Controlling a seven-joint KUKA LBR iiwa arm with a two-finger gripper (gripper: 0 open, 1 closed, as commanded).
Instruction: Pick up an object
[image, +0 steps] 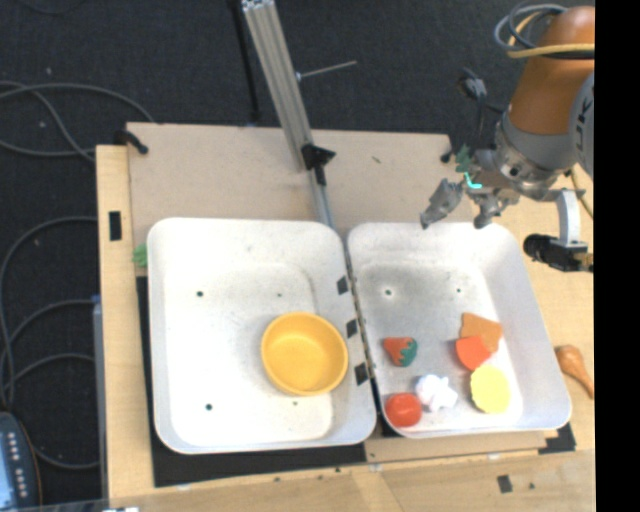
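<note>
Table (230, 165): tan board, carrying two shallow white bins side by side. Left bin (200, 260) holds one thing, a yellow bowl (304, 353) sitting upright toward its near right corner. Right bin (440, 255) holds the small stuff, all bunched at its near end: an orange wedge-like block (479, 327) touching an orange-red piece (474, 352) just below it, a yellow round piece (490, 389) nearer the front rim, a white crumpled lump (434, 391), a red ball-like item (404, 408) at the front rim, and a small red-and-green item (401, 350) standing a little apart toward the divider. Far half of this bin is bare. Arm (545, 95) enters from the right, orange band visible above the wrist. Claw (462, 212) hangs over the far rim of the right bin, fingers spread with a clear gap between them, nothing in it. Key relation: every candidate lies toward the camera from the claw, well apart from it, down the bin's length; the orange wedge-like block is likely the nearest, almost straight along that line. Judgement: the pick is not yet begun; the next move calls for travel toward the front of the bin, then a descent.
</note>
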